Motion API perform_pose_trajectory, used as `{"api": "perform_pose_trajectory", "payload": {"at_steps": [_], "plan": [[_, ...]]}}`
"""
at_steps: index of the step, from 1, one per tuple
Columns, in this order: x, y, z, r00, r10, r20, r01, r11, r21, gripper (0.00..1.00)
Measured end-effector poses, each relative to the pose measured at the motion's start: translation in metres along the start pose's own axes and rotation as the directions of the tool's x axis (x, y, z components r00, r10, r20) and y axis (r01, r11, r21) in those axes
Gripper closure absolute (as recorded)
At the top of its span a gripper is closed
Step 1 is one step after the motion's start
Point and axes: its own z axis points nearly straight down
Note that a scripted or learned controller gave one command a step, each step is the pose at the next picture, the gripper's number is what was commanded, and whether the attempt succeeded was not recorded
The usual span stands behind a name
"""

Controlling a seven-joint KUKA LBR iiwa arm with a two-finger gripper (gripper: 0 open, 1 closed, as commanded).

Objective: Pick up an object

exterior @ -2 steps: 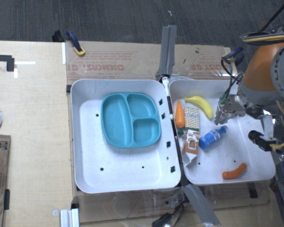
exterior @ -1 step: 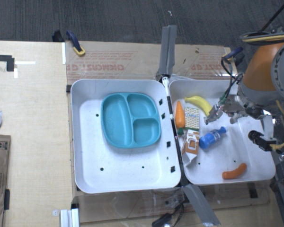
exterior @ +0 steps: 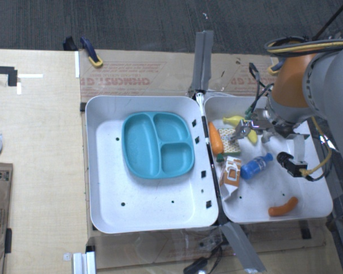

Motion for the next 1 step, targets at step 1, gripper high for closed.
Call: {"api": "perform_pose_trajectory", "payload": {"at_steps": [1], "plan": [[0.0015, 0.0014, -0.0075, 1.0, -0.004, -0.004, 0.004, 1.0, 0.001, 1.0]]}}
